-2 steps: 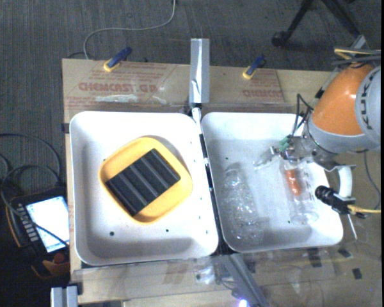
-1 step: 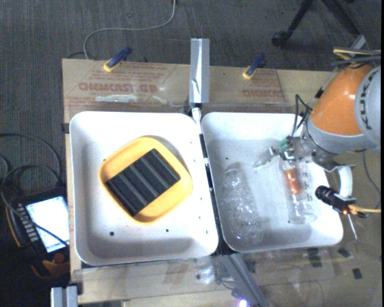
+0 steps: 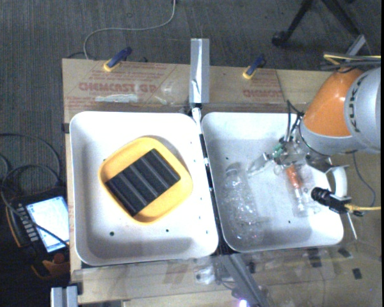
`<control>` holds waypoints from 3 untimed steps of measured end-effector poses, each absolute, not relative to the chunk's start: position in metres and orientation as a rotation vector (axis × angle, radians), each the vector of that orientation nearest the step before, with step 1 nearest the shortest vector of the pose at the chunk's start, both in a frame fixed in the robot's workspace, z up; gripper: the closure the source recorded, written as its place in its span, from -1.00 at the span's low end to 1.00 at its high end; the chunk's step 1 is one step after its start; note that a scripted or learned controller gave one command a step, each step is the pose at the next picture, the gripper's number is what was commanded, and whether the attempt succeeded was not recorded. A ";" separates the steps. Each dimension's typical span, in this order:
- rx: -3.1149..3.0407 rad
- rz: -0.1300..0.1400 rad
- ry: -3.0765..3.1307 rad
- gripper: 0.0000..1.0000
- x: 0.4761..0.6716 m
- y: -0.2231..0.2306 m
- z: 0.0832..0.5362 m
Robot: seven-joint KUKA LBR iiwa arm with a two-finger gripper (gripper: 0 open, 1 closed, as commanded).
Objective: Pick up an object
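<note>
Clear, crumpled plastic bottle (image 3: 239,194) lying in the right white bin (image 3: 320,238), left of the grey-and-orange arm's gripper (image 3: 288,155); whether the pincer is released or clenched cannot be told; bottle likely light, slippery, yielding; best taken across its middle

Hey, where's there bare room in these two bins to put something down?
Left bin: bare floor along its near edge, below the yellow tray. Right bin: bare at the far-left corner, above the clear bottle. Crowded on its right, around the gripper.
</note>
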State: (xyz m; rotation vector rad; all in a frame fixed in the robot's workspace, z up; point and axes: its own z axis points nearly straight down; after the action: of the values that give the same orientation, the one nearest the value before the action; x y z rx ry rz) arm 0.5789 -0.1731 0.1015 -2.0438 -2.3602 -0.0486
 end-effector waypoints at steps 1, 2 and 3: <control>-2.030 -0.050 -2.376 -1.00 0.580 -0.173 0.103; -2.020 -0.049 -2.384 -1.00 0.580 -0.173 0.102; -2.027 -0.059 -2.366 -1.00 0.605 -0.171 0.097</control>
State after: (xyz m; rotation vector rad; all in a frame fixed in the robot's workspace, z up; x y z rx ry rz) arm 0.6050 -0.1713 0.0968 -2.0273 -2.3659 -0.0592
